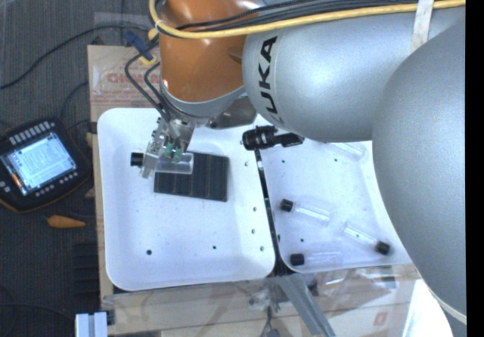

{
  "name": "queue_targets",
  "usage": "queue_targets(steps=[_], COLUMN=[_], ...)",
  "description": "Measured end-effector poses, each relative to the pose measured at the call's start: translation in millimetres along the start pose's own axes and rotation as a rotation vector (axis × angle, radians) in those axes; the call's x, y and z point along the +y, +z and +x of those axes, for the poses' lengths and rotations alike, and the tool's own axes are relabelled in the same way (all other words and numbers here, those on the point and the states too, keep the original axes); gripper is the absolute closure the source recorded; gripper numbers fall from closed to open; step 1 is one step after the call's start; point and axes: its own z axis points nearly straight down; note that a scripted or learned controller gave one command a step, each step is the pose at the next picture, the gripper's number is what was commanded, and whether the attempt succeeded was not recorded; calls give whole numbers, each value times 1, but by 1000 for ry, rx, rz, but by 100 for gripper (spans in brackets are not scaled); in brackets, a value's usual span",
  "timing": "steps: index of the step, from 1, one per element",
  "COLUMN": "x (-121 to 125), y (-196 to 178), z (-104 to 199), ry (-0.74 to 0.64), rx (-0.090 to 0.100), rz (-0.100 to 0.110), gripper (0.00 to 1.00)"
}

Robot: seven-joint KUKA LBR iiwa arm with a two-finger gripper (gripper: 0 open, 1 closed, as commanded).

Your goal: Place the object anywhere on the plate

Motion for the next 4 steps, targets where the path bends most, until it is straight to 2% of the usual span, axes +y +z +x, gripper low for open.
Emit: queue_targets(steps=[1, 2, 3, 4], x=[-11, 23, -19, 15], y=[86, 48, 69, 30], z=[25, -60, 44, -40], ry=[-515, -554, -702, -1050], rx=[0, -4, 0, -4], rz=[0, -2, 0, -3], gripper=[100, 100, 100, 100])
